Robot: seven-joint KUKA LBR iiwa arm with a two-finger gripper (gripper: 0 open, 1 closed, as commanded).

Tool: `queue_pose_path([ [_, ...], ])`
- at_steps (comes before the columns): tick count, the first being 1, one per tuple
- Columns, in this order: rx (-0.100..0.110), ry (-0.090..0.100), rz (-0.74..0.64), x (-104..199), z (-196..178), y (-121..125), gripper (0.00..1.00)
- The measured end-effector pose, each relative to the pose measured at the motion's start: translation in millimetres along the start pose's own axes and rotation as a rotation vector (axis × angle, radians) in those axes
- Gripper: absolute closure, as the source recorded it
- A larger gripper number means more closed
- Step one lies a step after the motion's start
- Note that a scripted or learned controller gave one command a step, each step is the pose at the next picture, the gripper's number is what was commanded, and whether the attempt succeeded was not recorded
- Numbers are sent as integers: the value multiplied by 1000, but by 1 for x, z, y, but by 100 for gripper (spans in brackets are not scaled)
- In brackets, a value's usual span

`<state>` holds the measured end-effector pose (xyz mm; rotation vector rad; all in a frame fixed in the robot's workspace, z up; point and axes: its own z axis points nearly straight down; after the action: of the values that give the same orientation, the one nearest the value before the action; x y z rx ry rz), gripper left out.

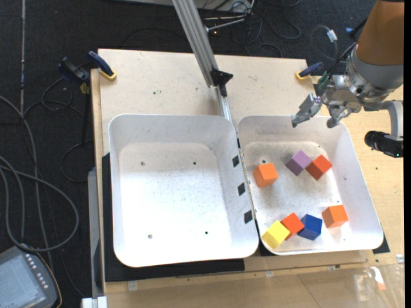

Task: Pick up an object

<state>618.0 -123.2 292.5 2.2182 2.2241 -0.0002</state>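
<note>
The gripper (319, 112) is hovering wide open and empty above the right bin's (359, 172) far rim. The purple cube (298, 162) is lying nearest, touching a red cube (319, 167); I would be descending straight, fingers straddling its free sides.

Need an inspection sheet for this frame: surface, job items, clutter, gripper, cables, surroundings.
Surface: pale speckled bench board bearing two shallow white bins, left bin and right bin, side by side.
Job's things: all in the right bin: orange cube, purple cube, red-orange cube touching it, orange cube near the right wall, and a touching row of yellow cube, small orange cube, blue cube.
Clutter: nothing seen.
Gripper: two-finger gripper open, above the right bin's far rim, holding nothing.
Cables: black cables on the floor.
Surroundings: blue-and-yellow clamps at the far corners; slanted metal rail.
</note>
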Motion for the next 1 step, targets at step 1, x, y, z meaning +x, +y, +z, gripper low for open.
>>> queue_pose_path([
  [1,0,0,0,0,0,0,0],
])
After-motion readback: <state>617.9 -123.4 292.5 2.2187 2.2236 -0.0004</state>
